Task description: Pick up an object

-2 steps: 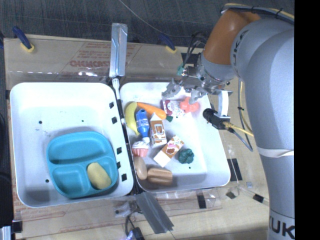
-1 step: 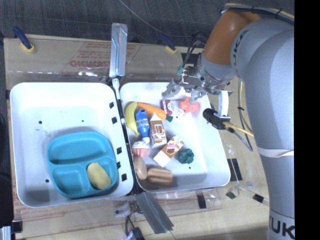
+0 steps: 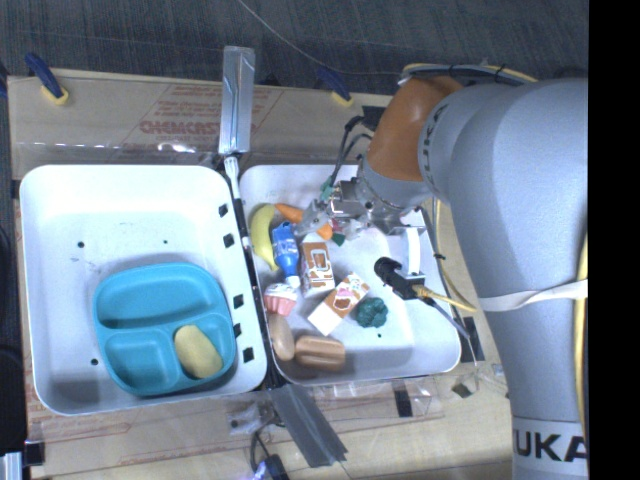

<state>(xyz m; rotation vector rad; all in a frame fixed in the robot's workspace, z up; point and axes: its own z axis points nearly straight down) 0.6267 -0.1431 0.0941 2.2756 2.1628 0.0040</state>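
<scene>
White plastic forms the two shallow bins, which are set side by side on a bench (image 3: 130, 118) covered by brown board with red print. Blue clamps (image 3: 46, 78) are seen at the bench's far edge, and a metal bar (image 3: 237, 98) is fixed above the gap between the bins. Dark grey, ribbed flooring (image 3: 120, 8) is seen beyond the bench, crossed by a thin cable.

In the left bin (image 3: 120, 218) a blue divided tray (image 3: 160, 303) is laid toward the near edge, and a yellowish oval object (image 3: 198, 351) is held in its near right compartment.

The right bin (image 3: 425, 333) is crowded along its left wall. A banana (image 3: 262, 236) is laid against that wall, with a blue bottle (image 3: 286, 251) just beside it and a brown-and-white carton (image 3: 317, 266) next to that. An orange piece (image 3: 289, 211) (perhaps a carrot) is seen at the far edge. A cupcake (image 3: 281, 298), a small printed box (image 3: 340, 303) and a green lump (image 3: 373, 312) are spread across the middle, and a brown roll (image 3: 318, 350) is placed at the near edge.

The gripper (image 3: 335, 206) is lowered into the far part of the right bin, just beside the orange piece and above the carton; whether it is open or closed cannot be told, and nothing is seen held. The grey arm (image 3: 500, 188) is extended from the right.
</scene>
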